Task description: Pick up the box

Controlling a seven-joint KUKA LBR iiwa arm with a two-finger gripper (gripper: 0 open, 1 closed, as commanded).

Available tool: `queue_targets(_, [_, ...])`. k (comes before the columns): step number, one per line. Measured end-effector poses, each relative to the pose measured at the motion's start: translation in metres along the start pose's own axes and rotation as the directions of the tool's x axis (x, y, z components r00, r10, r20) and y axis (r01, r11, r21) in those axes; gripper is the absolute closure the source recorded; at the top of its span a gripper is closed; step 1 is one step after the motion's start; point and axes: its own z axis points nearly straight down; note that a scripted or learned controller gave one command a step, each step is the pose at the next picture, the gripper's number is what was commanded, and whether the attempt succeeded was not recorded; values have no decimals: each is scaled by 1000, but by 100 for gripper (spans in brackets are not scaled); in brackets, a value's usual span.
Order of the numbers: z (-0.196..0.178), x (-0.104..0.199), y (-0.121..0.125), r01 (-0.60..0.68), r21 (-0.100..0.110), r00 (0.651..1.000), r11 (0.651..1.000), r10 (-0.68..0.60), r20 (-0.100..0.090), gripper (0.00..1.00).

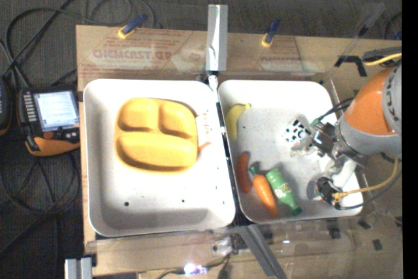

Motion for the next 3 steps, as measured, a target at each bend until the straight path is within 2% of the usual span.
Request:
queue_targets(1, [0,-9,-11,74,-2,997,997,-74,-2,0])
queue_targets(2, [0,-11,-13,173,6,985,985,-173,1,0])
queue_targets(3, [6,41,46,-188,14,982,982,188,20,0])
